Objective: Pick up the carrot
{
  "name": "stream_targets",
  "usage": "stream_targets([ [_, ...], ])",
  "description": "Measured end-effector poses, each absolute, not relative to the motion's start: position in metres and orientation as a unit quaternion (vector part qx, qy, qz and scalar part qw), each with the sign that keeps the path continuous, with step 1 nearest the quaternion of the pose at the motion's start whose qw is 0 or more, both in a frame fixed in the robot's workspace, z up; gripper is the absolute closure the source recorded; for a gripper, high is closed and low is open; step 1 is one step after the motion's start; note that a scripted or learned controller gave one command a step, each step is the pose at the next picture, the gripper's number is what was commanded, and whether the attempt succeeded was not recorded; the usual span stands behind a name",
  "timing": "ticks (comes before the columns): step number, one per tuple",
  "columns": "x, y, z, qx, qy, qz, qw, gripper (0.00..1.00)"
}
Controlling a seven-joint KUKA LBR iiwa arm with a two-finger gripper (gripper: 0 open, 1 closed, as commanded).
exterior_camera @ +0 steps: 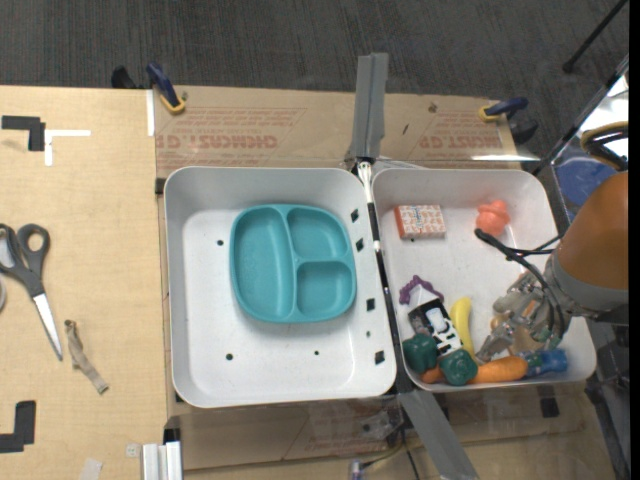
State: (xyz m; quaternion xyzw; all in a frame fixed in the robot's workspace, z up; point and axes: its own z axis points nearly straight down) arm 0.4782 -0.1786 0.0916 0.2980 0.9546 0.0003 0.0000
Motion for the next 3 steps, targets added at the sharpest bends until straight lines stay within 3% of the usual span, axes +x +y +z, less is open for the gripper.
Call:
stream_targets([
  [1,0.48,-0.178,0.101,0.296,0.955,0.0003,0.001,1.0],
  [2,0.553,-0.173,0.131,0.523,0.852,-0.0005,0.001,1.0],
  [3,0.517,-0.222,0.128,0.561,0.828,-0.0005,0.0,1.0],
])
